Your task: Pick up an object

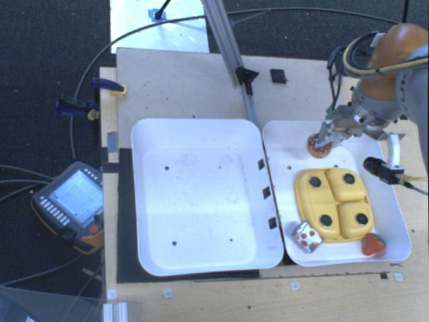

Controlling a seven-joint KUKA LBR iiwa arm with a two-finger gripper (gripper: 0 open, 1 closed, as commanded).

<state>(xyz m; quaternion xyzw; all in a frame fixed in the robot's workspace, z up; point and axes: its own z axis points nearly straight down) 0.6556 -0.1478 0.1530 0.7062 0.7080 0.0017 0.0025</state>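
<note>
Claw (pixel 324 139) low over small round brown-and-pink object (pixel 318 147) at far edge of right white bin (pixel 402 243); contact likely, grip state cannot tell. Yellow four-lobed block (pixel 334 203) nearby.

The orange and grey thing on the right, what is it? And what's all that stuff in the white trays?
That is a robot arm, a machine that a computer program moves. At its end is a gripper, a small hand with two fingers for picking things up. The picture comes from a camera fixed above the bench, looking down at a slant.

On the bench sit two shallow white trays, called bins. The left bin is the bigger-looking one. In the right bin lie a yellow block with four black dots, a small patterned cube, a red strawberry-like toy and a little round brown thing.

The gripper is right over that round brown thing. I can't tell from here whether it has actually grabbed it.

The grey box with a screen on the left looks like a controller.
</note>
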